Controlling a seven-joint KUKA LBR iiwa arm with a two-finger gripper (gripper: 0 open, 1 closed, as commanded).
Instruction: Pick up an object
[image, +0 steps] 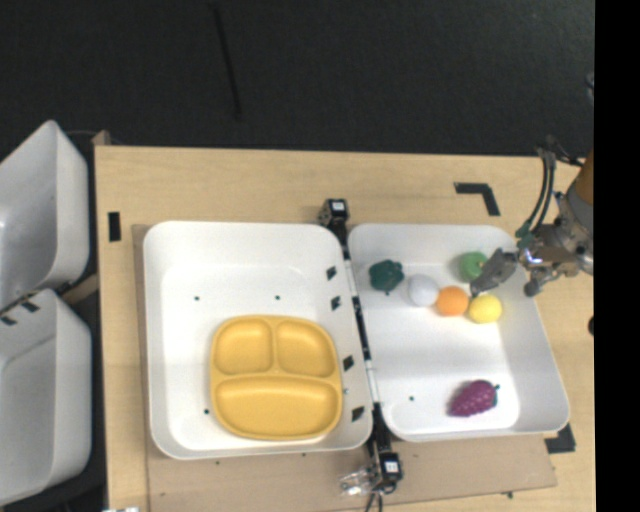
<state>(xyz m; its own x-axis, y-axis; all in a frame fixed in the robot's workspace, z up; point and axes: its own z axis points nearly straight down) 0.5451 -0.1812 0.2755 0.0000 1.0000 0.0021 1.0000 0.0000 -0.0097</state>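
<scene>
**Gripper poised at the far corner of the right bin, nothing lifted yet**

The gripper (512, 270) hangs at the right edge of the right bin (520, 400), its two fingers spread apart with nothing between them. One finger (492, 273) reaches down and left, its tip just beside the light green object (471, 264) and close above the yellow ball (485, 309); the other sits out near the bin's right wall.

Spreading out from there, the loose objects run in a short row: the yellow ball touches an orange ball (452, 301), then comes a white ball (423, 291), then a dark green object (385, 274) near the divider between the bins. A purple bunch of grapes (472, 398) lies well apart, toward the near side of the same bin.

The left bin (170, 400) carries a yellow divided plate (275, 378).

As for progress, I judge the task barely begun: the arm is in position over the cluster, but no grasp is made. Choosing a target, closing on it and lifting all remain.
</scene>
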